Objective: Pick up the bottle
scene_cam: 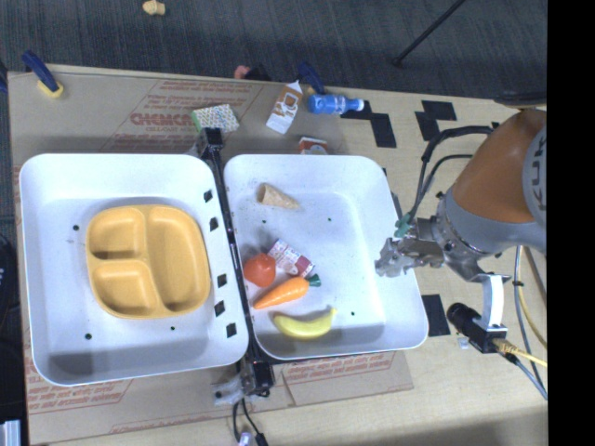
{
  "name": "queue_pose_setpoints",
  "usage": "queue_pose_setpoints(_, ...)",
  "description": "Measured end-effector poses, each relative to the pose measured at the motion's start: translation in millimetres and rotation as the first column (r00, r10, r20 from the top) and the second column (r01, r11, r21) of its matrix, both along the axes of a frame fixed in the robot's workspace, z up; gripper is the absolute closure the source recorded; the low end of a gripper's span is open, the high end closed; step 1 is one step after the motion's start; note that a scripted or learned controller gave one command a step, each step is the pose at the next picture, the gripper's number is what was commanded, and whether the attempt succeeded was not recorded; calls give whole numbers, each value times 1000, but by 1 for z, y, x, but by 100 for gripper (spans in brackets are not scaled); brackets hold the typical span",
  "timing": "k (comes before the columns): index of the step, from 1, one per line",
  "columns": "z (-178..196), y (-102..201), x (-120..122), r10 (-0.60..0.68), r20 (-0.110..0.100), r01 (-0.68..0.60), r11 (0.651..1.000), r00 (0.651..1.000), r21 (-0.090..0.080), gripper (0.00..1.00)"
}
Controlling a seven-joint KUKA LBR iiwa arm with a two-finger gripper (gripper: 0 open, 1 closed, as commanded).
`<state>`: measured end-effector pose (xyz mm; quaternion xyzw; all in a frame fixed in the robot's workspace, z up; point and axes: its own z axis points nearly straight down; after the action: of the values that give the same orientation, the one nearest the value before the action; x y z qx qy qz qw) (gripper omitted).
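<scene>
A: Bottle (pixel 333 104)?
B: Blue, lying on its side on the counter (pixel 446 398), beyond the right bin (pixel 372 179), beside a small carton (pixel 284 108).
A: Claw (pixel 390 258)?
B: Over the right bin's right rim, well apart from the bottle; open or closed, cannot tell.
A: Right bin contents?
B: Cone (pixel 278 195), tomato (pixel 260 270), packet (pixel 291 258), carrot (pixel 282 293), banana (pixel 303 323).
A: Left bin (pixel 46 193)?
B: Yellow divided tray (pixel 147 259).

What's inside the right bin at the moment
In the right bin: a cone, tomato, small packet, carrot and banana. Anything beneath them is hidden.
</scene>
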<state>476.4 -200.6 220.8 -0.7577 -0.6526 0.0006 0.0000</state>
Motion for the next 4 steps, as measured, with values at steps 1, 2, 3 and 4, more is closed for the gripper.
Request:
queue_pose_setpoints(1,15,0,1,169,3,-169,986,986,-2,100)
queue_pose_setpoints(2,-7,-10,0,146,-3,-146,989,989,3,100)
queue_pose_setpoints(3,4,-7,1,307,0,-307,952,952,1,100)
queue_pose_setpoints(4,3,-11,0,63,-1,-63,998,998,0,100)
